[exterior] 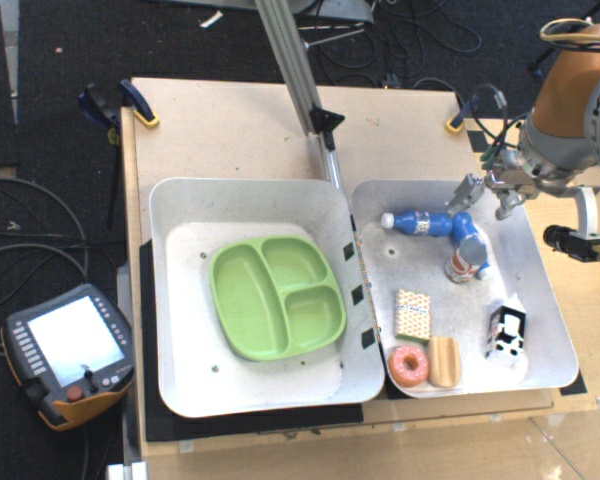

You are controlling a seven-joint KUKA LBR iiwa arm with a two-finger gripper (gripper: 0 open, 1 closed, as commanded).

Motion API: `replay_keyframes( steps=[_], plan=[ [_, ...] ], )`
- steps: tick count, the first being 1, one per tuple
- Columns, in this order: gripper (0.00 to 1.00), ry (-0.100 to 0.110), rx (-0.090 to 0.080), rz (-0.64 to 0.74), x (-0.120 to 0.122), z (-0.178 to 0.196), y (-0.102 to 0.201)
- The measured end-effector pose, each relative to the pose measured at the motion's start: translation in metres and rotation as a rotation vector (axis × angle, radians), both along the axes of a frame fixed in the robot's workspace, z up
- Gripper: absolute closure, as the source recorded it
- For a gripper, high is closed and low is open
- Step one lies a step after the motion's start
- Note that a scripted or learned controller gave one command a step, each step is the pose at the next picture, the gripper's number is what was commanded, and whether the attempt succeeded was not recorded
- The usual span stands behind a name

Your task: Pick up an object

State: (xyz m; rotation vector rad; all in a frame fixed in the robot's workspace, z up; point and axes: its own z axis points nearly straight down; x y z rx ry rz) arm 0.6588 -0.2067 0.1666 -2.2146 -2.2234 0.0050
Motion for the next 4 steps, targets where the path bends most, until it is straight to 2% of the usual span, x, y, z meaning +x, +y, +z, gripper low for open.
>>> replay_keyframes(
  steps=[1, 2, 4],
  plan=[
    [0.0, 0.0, 0.0, -0.003, 0.0, -0.045, -0.005],
    [1.0, -0.007, -0.003, -0.001, 0.002, -0.031, -0.005],
    [1.0, -0.012, -0.002, -0.001, 0.008, 0.083, -0.005]
  ],
)
